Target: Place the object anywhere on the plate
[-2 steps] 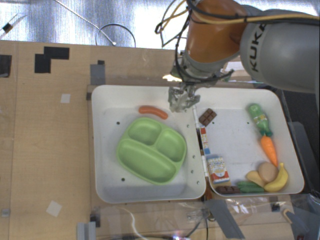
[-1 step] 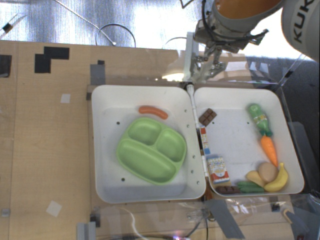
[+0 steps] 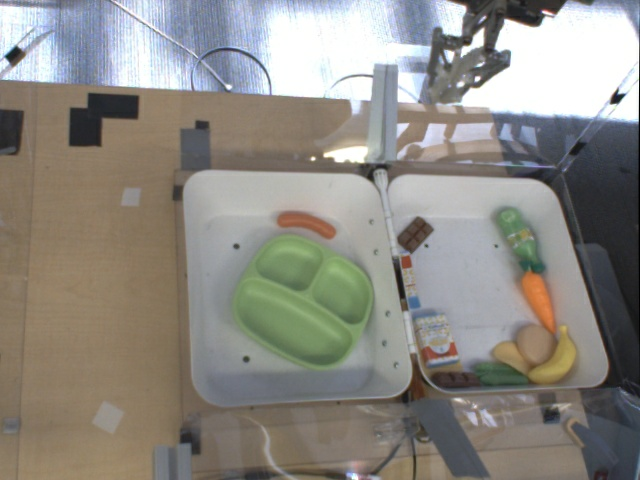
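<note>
A green plate [image 3: 303, 300] with three compartments lies in the left bin [image 3: 215, 368]. An orange-red sausage [image 3: 306, 224] rests on the bin floor just behind the plate, not on it. My gripper [image 3: 465, 63] hangs high beyond the back edge of the right bin [image 3: 470, 268], far from every object. Its fingers [image 3: 440, 66] stand apart with nothing between them.
The right bin holds a brown chocolate piece [image 3: 415, 233], a green bottle [image 3: 519, 238], a carrot [image 3: 539, 298], a banana [image 3: 557, 358], a tan egg-shaped item [image 3: 534, 343], a small carton [image 3: 435, 336] and a green pod [image 3: 500, 372]. A grey post [image 3: 384, 113] stands behind the bins.
</note>
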Robot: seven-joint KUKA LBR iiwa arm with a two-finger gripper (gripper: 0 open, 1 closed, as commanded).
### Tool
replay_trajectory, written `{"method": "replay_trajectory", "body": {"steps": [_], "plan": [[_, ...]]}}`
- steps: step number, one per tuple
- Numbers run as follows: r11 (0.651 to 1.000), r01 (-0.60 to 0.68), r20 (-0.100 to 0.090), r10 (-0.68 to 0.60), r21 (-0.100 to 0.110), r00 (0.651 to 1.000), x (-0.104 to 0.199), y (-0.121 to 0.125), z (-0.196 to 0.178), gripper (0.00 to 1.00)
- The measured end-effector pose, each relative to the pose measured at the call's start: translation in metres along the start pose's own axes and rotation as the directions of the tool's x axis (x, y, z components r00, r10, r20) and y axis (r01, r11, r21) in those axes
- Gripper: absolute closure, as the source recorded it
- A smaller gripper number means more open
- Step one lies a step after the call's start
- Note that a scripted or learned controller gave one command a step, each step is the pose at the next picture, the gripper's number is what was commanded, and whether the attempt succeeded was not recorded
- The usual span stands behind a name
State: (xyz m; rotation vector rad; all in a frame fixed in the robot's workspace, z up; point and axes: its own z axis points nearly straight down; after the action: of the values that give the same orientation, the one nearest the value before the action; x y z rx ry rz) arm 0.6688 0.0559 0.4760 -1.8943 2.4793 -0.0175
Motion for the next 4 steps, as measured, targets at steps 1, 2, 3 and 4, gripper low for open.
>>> {"method": "replay_trajectory", "body": {"steps": [1, 2, 3, 4], "plan": [[0.751, 0.660, 0.008, -0.660, -0.015, 0.751, 0.055, -0.015, -0.011, 1.00], [0.523, 0.852, 0.011, -0.852, -0.013, 0.523, 0.087, -0.024, -0.011, 1.00], [0.059, 0.998, 0.016, -0.998, -0.008, 0.059, 0.123, -0.034, -0.011, 1.00], [0.056, 0.998, 0.016, -0.998, -0.009, 0.056, 0.201, -0.050, -0.011, 1.00]]}}
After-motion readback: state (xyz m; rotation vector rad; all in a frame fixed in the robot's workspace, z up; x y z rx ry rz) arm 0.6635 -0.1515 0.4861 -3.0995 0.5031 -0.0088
